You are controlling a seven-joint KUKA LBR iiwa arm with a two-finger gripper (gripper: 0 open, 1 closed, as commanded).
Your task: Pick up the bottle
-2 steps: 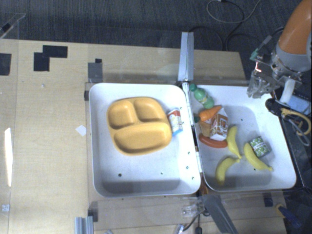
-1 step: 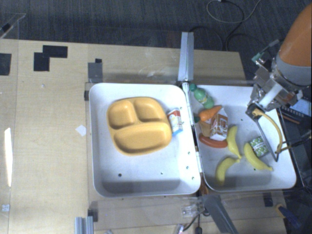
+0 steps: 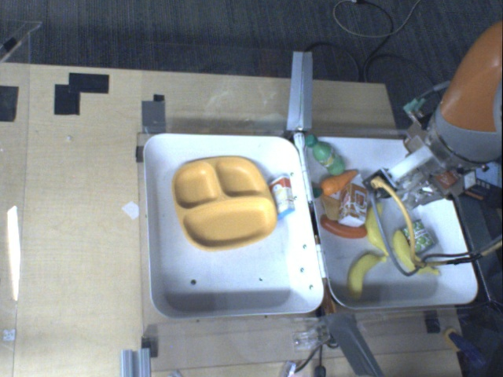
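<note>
The gripper [image 3: 423, 185] is hanging over the right-hand bin [image 3: 464, 289], on the half nearer the arm. I am not able to tell whether it is spread or pressed together, and nothing is showing as gripped in it.

The bottle [image 3: 325, 159], green with a green cap, is lying well apart from the gripper on the side away from the arm. It is sitting in the bin's far corner, close against the wall that is dividing the two bins. A carrot [image 3: 339, 183] is lying just beside the bottle on the gripper's side, and a snack box [image 3: 355, 204] is sitting between that pair and the gripper. Nearer the camera than the gripper, a banana [image 3: 404, 250] and a green packet [image 3: 421, 237] are lying almost below it. A second banana [image 3: 360, 272] and a sausage [image 3: 343, 228] are lying further off, toward the dividing wall.

By my reading the approach is only beginning, since the gripper is not yet standing over the bottle. The next move is calling for travel away from the arm and toward the far wall, passing over the box and the carrot. After that it is asking for a turn to line up across the bottle's narrow width, and a descent with the gripper open. Room is looking tight, with the wall pressing on one side and the carrot crowding the other
</note>
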